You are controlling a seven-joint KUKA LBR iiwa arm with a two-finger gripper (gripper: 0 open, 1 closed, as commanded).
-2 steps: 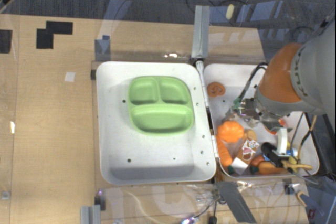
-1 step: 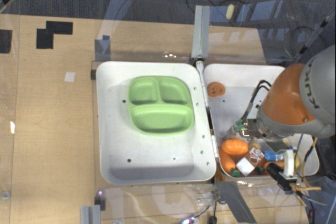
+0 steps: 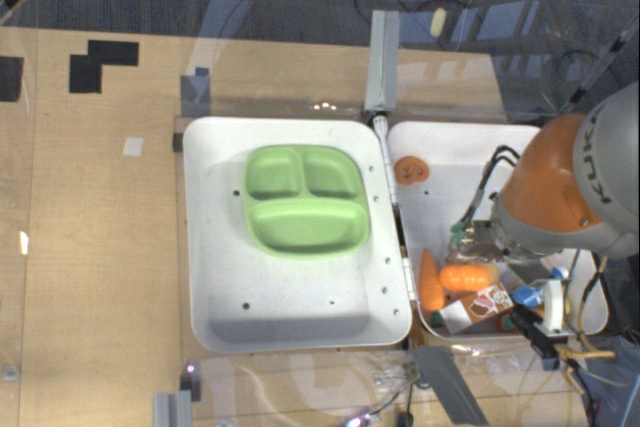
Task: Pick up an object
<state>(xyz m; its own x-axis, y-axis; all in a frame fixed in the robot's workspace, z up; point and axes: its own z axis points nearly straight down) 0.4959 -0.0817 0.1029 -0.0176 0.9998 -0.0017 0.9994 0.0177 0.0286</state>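
Camera view, target: squat orange plastic carrot-like toy (image 3: 468, 277) in the right shallow white bin (image 3: 450, 150), near its front, long axis roughly left-right.
Neighbours: a second, upright orange piece (image 3: 430, 281) just left of it, a brown-and-white packet (image 3: 482, 303) just in front.
Pincer (image 3: 478, 251): right above the toy, pretty much on it; open or closed, honestly can't tell.
Arm: grey with orange band (image 3: 545, 185), coming in from the right, wrist bent down into the bin.
Left bin (image 3: 210, 215): green divided plastic plate (image 3: 304, 199), well apart from the action.

Single fixed camera above the bench (image 3: 90, 245), looking down at a slant on both bins: left bin (image 3: 215, 315), right bin (image 3: 450, 150). The arm (image 3: 560, 185) enters from the right.
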